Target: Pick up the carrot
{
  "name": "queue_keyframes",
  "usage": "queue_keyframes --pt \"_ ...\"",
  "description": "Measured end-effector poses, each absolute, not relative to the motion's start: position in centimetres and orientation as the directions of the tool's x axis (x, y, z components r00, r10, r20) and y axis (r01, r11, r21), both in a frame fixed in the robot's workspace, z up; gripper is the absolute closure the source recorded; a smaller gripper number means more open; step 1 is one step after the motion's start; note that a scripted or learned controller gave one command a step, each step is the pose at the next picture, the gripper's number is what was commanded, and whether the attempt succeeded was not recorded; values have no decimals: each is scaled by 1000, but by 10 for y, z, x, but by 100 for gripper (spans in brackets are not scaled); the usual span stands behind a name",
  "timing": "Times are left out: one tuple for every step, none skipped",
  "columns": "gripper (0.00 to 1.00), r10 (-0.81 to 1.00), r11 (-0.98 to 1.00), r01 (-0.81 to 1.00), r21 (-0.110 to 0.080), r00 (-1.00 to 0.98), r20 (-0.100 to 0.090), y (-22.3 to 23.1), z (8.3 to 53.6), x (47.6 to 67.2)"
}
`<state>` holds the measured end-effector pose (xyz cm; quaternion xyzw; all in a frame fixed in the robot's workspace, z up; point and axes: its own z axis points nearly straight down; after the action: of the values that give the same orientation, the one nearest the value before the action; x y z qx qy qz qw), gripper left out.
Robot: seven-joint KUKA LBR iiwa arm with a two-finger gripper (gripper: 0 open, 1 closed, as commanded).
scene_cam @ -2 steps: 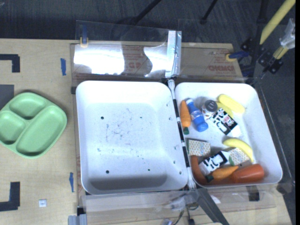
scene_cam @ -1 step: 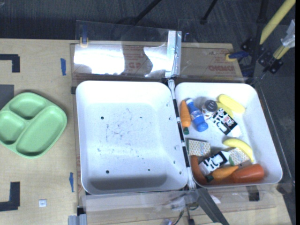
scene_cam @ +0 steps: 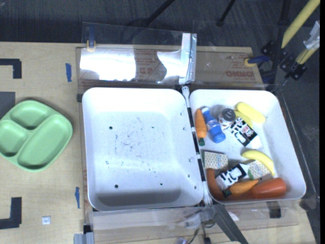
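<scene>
Carrot, orange plastic with a green end (scene_cam: 201, 124), is lying lengthwise against the left wall of the right shallow white bin (scene_cam: 287, 120), just beside a small blue bottle (scene_cam: 215, 128). Toys are crowding that bin: a yellow plastic banana (scene_cam: 250, 112) is sitting at its upper edge, and an orange tapered piece (scene_cam: 244, 187) is lying near its lower rim. The left shallow white bin (scene_cam: 92, 101) is offering a bare, scuffed floor at frame centre. A pale wooden bench (scene_cam: 43, 75) is carrying both bins, with a green divided plastic plate (scene_cam: 33, 134) resting well apart at frame left. Dark carpet (scene_cam: 127, 4) is running along the top. Gripper state: cannot tell.
</scene>
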<state>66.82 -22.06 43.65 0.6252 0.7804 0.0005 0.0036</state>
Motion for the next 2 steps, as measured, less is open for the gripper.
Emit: queue_keyframes --pt "100 943 333 943 4 -333 -4 -221 437 668" --pt "100 973 230 973 5 -230 -4 -223 437 667"
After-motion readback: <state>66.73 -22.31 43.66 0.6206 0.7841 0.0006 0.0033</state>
